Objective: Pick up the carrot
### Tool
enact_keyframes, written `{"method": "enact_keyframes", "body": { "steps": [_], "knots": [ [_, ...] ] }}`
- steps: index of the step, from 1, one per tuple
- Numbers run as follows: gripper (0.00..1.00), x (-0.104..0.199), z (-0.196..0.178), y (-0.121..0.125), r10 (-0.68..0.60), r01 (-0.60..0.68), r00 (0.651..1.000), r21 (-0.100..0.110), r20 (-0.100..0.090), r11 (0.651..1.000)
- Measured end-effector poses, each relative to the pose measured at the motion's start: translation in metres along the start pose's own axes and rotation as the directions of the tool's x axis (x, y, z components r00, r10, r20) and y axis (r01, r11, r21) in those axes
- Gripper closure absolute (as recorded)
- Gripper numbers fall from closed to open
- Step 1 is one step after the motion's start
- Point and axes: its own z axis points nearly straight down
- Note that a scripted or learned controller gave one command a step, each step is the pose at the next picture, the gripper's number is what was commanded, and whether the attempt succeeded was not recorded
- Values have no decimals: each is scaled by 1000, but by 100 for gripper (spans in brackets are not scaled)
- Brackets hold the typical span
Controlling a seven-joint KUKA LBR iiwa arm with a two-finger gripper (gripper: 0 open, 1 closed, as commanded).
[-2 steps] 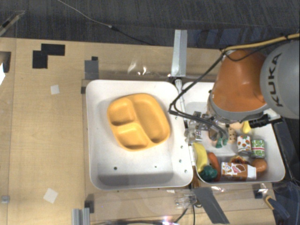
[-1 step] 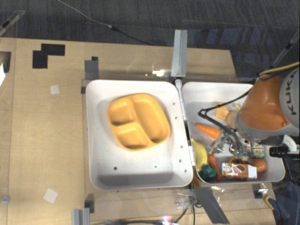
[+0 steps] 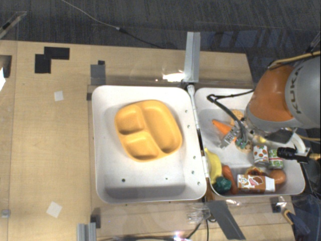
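The carrot [image 3: 219, 126], a short orange piece, lies in the right bin [image 3: 208, 112] near its left middle. My gripper [image 3: 232, 135] hangs low over that bin, just right of and below the carrot, and looks to be touching or nearly touching its right end. The grey arm with its orange band [image 3: 271, 97] comes in from the right and covers the bin's upper right part. The carrot is not visibly lifted off the bin floor.
The right bin's lower part holds a yellow banana [image 3: 214, 163], a red sausage [image 3: 228, 172], a teal item [image 3: 223, 185], a brown packet [image 3: 256, 182] and two small cans [image 3: 261, 154]. In the left bin [image 3: 103, 149] sits a yellow divided plate [image 3: 148, 129].
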Motion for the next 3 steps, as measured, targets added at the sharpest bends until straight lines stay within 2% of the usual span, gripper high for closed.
{"method": "enact_keyframes", "body": {
  "steps": [1, 2, 3],
  "knots": [
    [100, 68, -97, 12, 216, -216, 976, 2, -4, 976],
    [100, 86, -149, 67, 368, -367, 930, 6, -6, 930],
    [100, 130, -112, 39, 125, -125, 992, 7, -9, 992]
  ]
}}
